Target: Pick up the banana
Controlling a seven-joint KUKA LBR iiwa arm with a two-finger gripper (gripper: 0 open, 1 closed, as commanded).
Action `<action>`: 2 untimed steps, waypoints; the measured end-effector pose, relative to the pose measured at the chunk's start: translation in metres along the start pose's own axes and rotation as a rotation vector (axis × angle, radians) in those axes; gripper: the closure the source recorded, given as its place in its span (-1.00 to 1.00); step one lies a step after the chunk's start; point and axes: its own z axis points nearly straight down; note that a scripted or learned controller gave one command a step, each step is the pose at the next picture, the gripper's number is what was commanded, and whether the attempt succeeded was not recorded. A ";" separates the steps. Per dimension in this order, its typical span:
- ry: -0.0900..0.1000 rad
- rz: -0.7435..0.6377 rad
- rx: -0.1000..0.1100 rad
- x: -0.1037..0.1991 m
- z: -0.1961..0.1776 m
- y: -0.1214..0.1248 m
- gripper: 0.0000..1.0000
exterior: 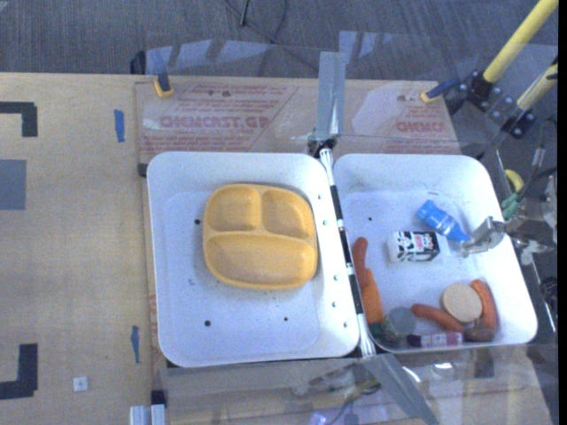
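Hanging low over the right bin, just beside a blue object, the gripper grips nothing visible, its opening impossible to tell, while a yellow sliver, perhaps the banana, sits near it against the bin's right rim, with bare floor along the far wall.

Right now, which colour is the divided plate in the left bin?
Yellow-orange; the divided plate shows best in the camera view.

Gripper: metallic tip at the view's right side — pointing leftward
Arm: mostly beyond the right edge
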 end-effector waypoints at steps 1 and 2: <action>-0.001 0.468 0.001 0.028 -0.166 -0.004 -1.00; 0.000 0.512 0.002 0.042 -0.025 -0.008 -1.00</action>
